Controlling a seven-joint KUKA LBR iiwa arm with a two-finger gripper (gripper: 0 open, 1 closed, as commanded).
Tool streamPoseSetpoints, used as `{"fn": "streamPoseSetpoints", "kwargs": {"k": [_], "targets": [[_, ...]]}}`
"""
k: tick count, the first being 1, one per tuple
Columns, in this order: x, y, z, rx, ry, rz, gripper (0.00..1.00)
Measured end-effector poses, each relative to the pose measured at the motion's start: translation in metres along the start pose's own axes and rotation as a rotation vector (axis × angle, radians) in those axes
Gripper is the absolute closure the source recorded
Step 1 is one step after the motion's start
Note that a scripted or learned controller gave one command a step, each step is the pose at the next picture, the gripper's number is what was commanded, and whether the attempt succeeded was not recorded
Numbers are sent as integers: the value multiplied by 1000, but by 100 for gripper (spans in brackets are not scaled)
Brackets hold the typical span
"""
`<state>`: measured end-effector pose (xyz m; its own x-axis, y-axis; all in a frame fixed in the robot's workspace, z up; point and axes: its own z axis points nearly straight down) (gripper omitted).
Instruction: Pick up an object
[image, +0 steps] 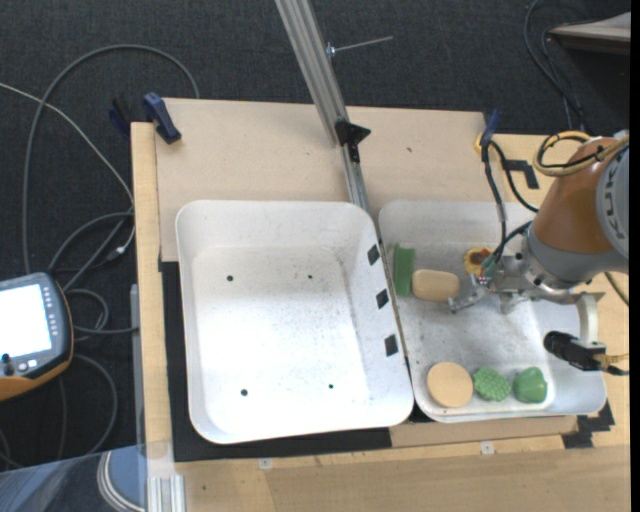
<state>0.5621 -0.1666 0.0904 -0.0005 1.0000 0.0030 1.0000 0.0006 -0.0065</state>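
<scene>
My gripper (462, 300) hangs inside the right bin (440, 222), fingertips just beside the tan block (433, 285); how far my jaws stand apart, I cannot tell, and nothing shows between them

Arm (575, 215) enters from right, orange band above wrist, bent down and leftward. Gripper (462, 300) low, pointing left, 2 fingers close together; nothing visible between them.
</scene>
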Motion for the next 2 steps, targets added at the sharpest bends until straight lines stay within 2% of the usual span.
{"fn": "streamPoseSetpoints", "kwargs": {"k": [1, 2], "targets": [[0, 2, -14, -7, -1, 0, 100], [9, 0, -62, -13, -4, -1, 100]]}}
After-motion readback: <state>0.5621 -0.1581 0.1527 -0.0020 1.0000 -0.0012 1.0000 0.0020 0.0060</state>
